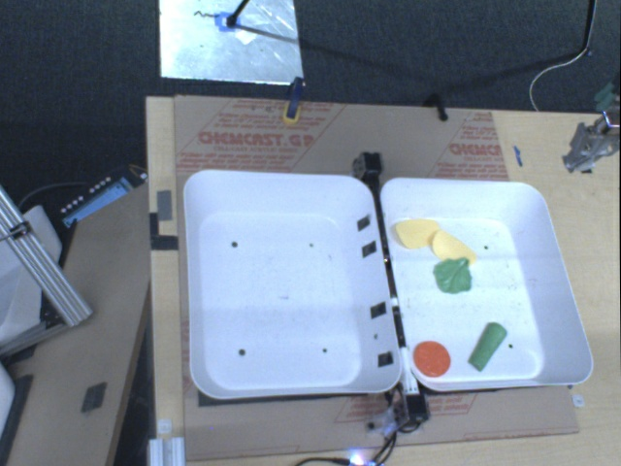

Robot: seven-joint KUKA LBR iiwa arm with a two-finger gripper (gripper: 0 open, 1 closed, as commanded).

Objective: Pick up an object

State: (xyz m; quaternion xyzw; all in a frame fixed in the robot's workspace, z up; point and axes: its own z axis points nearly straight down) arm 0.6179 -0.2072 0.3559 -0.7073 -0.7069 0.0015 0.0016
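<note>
Fingers (585, 151) hang at the far right, beyond the right bin's (543, 202) back corner; whether they are spread or pressed together cannot be told. Every candidate lies forward and left of them, inside that bin: two yellow pieces (432, 239) nearest, a green leaf (452, 276), then a green cylinder (487, 346) slanting away from the fingers, and a red disc (432, 358) farthest. The left bin (281, 280) lies beyond. Both sit on a cardboard-covered counter (466, 139) over dark carpet.

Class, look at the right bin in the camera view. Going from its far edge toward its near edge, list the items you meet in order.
Yellow piece at the far left → second yellow piece → green leafy piece → green cylinder → orange-red round piece.
</note>
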